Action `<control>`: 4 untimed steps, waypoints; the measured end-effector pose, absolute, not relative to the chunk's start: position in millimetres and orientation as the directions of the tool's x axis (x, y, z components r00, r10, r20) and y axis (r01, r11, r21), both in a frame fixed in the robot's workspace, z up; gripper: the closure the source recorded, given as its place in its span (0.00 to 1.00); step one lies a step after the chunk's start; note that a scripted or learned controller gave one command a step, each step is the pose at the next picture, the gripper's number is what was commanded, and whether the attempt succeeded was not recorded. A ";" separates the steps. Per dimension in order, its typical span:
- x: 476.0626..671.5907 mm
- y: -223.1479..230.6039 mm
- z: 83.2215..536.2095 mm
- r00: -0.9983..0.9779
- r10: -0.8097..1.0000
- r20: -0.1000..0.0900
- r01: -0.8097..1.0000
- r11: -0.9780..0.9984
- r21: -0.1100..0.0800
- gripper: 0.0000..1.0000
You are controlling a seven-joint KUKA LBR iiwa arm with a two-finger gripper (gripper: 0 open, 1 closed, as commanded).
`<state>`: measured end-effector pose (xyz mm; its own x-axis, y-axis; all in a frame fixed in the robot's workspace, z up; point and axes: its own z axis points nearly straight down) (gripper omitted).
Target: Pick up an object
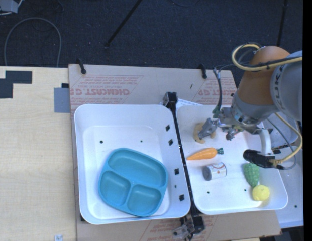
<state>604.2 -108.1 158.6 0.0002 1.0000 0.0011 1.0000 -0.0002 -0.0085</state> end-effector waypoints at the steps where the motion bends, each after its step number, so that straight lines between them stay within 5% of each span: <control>1: 605.6 -104.9 114.8 0.002 1.000 0.001 1.000 -0.002 -0.007 0.00; 2: 605.9 -106.2 127.1 0.006 1.000 0.001 1.000 -0.006 -0.006 1.00; 4: 605.9 -101.2 217.6 -0.001 1.000 0.000 1.000 0.001 0.000 1.00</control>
<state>605.9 -101.2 217.6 -0.0007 1.0000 0.0001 1.0000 0.0007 0.0003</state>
